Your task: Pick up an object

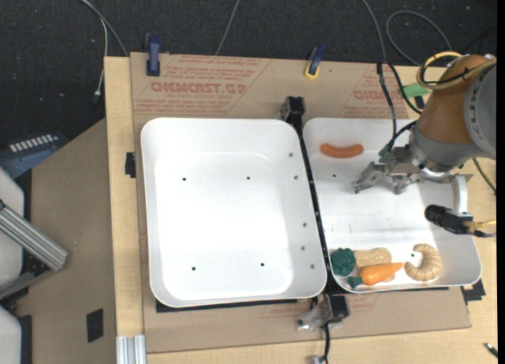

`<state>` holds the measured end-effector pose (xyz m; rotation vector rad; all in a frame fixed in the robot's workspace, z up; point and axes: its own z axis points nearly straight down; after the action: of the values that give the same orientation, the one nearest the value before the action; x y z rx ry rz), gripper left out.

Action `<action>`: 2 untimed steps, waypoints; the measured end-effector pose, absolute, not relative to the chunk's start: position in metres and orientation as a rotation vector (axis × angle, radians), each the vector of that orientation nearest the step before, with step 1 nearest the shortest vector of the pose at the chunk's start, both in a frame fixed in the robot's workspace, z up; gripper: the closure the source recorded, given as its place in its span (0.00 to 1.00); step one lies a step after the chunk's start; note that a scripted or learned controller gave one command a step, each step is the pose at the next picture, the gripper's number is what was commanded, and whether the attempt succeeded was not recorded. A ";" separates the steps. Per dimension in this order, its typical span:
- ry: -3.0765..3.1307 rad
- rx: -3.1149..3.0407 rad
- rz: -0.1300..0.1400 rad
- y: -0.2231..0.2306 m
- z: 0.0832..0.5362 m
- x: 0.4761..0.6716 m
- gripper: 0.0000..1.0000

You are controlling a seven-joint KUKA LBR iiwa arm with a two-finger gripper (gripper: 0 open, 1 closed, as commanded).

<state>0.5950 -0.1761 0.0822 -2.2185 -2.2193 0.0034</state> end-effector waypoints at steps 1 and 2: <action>-2.224 -2.222 -0.002 -0.177 0.096 0.597 1.00; -2.225 -2.225 -0.005 -0.179 0.159 0.602 1.00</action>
<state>0.6019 -0.1789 0.1586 -2.2249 -2.2254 -0.0051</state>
